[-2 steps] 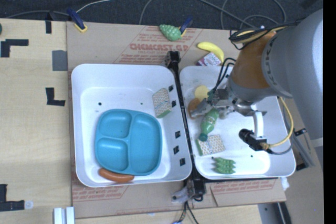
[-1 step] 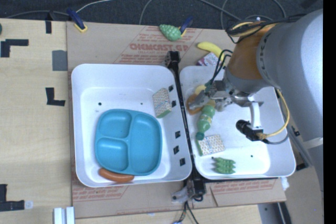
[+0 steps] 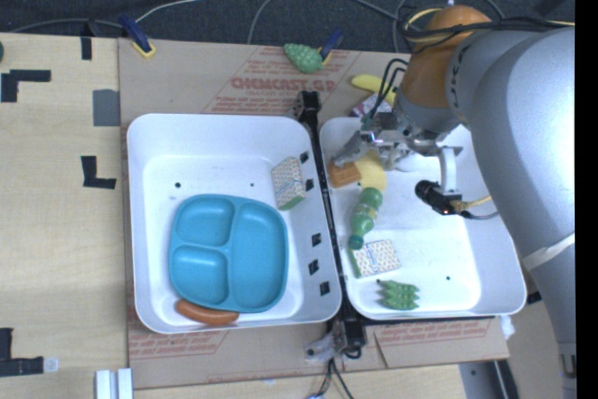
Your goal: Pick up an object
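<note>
Over the right bin's (image 3: 486, 294) far-left corner, your tool (image 3: 372, 141) hovers above an orange block (image 3: 344, 174); whether it's open, you can't tell.

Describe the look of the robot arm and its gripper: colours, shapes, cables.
The arm is a thick, rounded grey tube with an orange band above the wrist. Black cables loop over that band. The gripper is a small metallic grey assembly with dark parts; its details are too small to make out.

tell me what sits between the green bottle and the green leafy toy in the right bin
In the camera view, a small patterned square packet lies between the green bottle above it and the green leafy toy below it, on the right bin's floor.
</note>
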Controlling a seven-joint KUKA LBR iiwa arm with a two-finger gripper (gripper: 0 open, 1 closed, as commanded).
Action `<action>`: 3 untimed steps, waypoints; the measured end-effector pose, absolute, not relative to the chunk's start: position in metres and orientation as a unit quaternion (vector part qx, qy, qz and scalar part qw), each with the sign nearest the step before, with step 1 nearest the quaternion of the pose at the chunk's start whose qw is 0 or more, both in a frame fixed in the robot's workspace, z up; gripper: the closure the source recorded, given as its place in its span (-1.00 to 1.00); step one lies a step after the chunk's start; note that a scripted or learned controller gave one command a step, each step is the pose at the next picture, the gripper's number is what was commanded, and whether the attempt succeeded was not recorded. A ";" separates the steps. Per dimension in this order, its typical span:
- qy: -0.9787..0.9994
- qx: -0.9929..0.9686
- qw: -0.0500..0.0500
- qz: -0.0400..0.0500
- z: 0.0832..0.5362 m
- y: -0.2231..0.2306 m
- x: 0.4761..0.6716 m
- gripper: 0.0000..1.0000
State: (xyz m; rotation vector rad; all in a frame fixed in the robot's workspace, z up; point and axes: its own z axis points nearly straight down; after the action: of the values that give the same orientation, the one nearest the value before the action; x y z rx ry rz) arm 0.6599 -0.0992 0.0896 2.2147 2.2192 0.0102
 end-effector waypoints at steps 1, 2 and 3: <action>0.708 0.707 0.006 0.006 0.091 -0.111 0.646 -1.00; 0.707 0.707 0.005 0.005 0.090 -0.108 0.583 -1.00; 0.708 0.706 0.005 0.005 0.090 -0.106 0.672 -1.00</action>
State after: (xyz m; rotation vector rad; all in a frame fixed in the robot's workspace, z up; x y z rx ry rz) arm 0.6725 -0.1063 0.0902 2.2120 2.2171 0.0157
